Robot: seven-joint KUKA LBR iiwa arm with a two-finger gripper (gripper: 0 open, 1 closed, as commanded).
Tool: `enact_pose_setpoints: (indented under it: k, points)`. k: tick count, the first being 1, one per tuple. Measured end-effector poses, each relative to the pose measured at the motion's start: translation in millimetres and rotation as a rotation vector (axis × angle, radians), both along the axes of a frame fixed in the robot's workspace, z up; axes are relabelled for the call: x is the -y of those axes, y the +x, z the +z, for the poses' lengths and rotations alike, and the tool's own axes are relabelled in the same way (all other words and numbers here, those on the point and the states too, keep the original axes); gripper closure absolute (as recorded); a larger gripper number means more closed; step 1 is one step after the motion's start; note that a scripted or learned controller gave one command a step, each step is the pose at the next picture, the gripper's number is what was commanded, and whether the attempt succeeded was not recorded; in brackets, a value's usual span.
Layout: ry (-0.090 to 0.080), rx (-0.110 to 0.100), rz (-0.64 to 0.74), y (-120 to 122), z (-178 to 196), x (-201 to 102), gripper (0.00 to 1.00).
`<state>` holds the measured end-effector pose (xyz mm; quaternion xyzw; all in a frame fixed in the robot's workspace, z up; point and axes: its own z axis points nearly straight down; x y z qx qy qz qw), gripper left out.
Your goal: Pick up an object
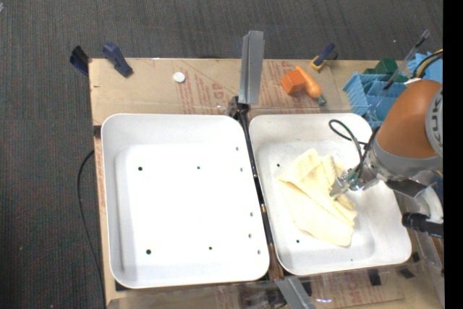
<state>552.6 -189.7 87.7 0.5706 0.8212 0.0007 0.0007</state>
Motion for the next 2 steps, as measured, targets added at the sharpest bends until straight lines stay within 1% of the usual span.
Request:
enact_pose_setpoints:
  k: [1,2]
  points:
    - [0.000,-0.002,0.014,92.7,3.8,17.0,0.00]
    - [0.000,-0.002,0.015,92.8,3.8,16.7,0.00]
